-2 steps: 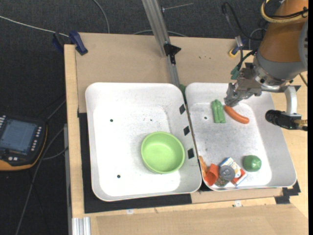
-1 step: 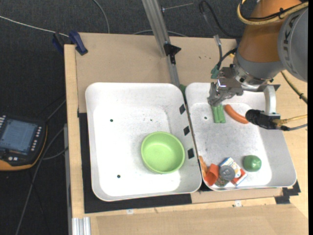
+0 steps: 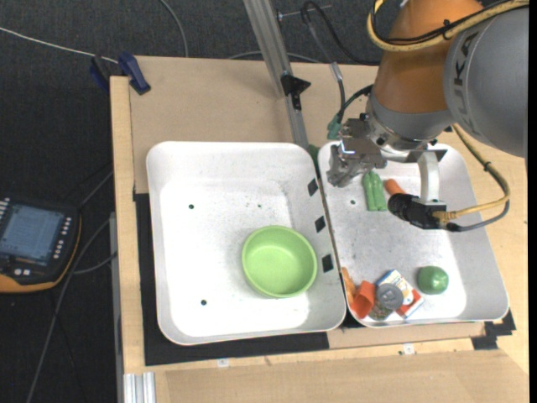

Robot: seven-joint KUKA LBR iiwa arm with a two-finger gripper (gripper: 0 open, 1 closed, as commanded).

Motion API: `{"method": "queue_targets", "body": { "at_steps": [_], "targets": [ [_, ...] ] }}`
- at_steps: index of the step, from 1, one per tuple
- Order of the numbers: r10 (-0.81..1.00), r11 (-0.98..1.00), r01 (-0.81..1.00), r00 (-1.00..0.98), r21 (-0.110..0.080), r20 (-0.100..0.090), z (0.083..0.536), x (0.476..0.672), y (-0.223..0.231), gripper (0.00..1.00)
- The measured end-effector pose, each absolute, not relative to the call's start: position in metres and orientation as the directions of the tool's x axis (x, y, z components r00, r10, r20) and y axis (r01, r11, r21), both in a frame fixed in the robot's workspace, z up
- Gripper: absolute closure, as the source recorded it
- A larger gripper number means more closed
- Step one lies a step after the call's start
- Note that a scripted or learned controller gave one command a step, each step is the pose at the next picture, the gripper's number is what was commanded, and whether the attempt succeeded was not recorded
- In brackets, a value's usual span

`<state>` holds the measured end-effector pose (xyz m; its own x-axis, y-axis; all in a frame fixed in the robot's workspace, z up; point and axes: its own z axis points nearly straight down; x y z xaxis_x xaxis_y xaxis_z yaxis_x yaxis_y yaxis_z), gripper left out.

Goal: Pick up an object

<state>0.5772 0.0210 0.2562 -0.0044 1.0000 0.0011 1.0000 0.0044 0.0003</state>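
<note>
Pincer (image 3: 346,168) hangs over right bin (image 3: 482,250), fingers' state unclear. Green stick (image 3: 374,192) beside it: light, rigid, likely slippery; grip mid-length.

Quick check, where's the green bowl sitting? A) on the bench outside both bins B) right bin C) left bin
C: the green bowl sits inside the left bin, toward its near right corner, while the gripper hangs over the right bin.

Plastic on a bare board

Both white bins (image 3: 222,162) look like smooth, faintly speckled plastic; the green bowl (image 3: 279,261) is matt plastic; the bench (image 3: 210,99) looks like unpainted fibreboard or wood.
</note>
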Motion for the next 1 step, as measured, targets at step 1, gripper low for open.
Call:
{"method": "queue_targets", "body": {
  "at_steps": [1],
  "targets": [
    [1.0,0.004,1.0,-0.004,-0.001,0.001,0.2418,0.5711,0.068,1.0]
  ]
}}
